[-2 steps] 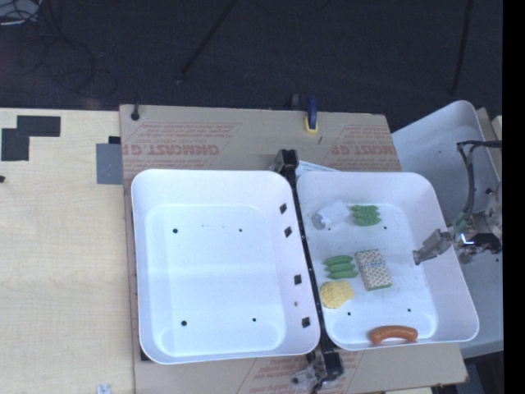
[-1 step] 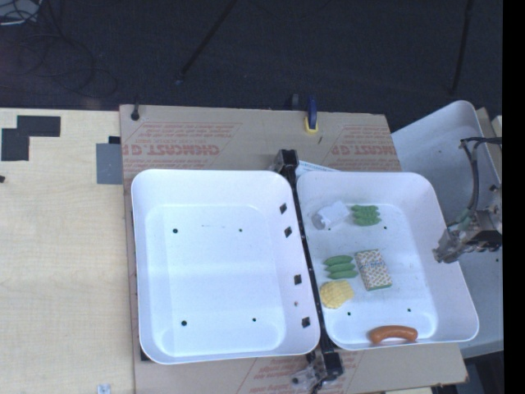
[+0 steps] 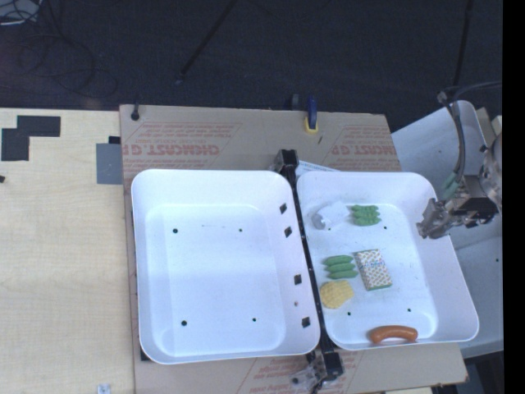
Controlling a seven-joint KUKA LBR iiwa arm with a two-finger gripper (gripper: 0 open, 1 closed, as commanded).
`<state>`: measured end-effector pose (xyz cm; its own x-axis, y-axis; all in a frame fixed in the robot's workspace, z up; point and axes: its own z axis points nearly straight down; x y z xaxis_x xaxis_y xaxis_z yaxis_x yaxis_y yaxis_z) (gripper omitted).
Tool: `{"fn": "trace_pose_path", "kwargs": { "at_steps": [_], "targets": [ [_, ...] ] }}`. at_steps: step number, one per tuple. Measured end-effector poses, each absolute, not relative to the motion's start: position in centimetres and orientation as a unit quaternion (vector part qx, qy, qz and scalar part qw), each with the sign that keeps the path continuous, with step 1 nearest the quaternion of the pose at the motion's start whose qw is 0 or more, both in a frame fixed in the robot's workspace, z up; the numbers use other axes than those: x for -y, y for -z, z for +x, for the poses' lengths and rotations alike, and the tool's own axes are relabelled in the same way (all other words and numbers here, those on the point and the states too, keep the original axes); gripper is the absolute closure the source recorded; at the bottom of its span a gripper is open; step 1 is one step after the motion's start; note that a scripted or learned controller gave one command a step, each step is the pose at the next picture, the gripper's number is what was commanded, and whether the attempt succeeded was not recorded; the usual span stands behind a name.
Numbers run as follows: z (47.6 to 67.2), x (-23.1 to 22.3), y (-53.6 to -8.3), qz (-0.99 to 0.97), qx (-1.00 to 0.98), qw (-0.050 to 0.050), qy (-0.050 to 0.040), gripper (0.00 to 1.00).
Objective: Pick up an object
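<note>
Nearest the camera, at the right bin's (image 3: 447,298) front rim: an orange sausage-shaped piece (image 3: 393,333), lying flat. Just behind it toward the divider, a yellow rounded item (image 3: 336,294), touching or nearly touching a green pod-like piece (image 3: 340,266). Beside that, a small patterned box (image 3: 374,268), tilted. Farther back, a second green piece (image 3: 364,214) and a pale, hard-to-read lump (image 3: 327,217) close to it. Left bin (image 3: 156,220) alongside, white floor with a few dark dots. Both bins set on a cardboard sheet over the pale worktop (image 3: 57,253).

Pincer (image 3: 433,222) at the right bin's far right rim, above the wall rather than over any item, well apart from everything listed. Nothing visible between its tips; whether spread wide or drawn narrow, cannot tell, too small and dark.

Judged progress: none of the pick done. All pieces resting on the bin floor, untouched by the look of it. Left to do: choose a target, travel inward over it, descend, close, lift. Patterned box and green pieces nearest the arm's side, so likeliest candidates, though only a guess.
</note>
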<state>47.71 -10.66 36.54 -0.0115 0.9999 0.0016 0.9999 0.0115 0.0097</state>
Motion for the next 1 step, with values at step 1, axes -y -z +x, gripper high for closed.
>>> {"fn": "trace_pose_path", "kwargs": {
  "at_steps": [1],
  "targets": [
    [48.32,4.17,-39.8,0.705,-0.71,0.0,-0.0009,1.0]
  ]
}}
